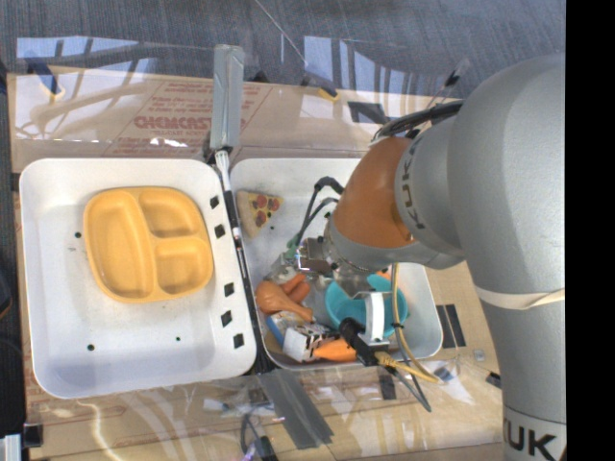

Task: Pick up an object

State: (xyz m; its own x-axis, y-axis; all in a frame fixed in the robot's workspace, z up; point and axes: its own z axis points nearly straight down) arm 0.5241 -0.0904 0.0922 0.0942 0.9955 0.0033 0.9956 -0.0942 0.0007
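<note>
My gripper [306, 255] hangs low over the middle of the right bin [279, 173], under the arm's orange wrist band. Just below it lies a heap of toy items: an orange-brown drumstick-shaped piece [278, 299], a small orange stick [296, 282], a teal bowl [344, 305] and an orange carrot-like piece [336, 351]. A pizza slice toy [258, 208] rests apart at the bin's upper left. The arm hides the right part of this bin.
The left bin [48, 353] holds a yellow divided plate [146, 241] in its upper middle. A grey divider with black clips [227, 257] separates the two bins. Cardboard [144, 113] lies behind them.
</note>
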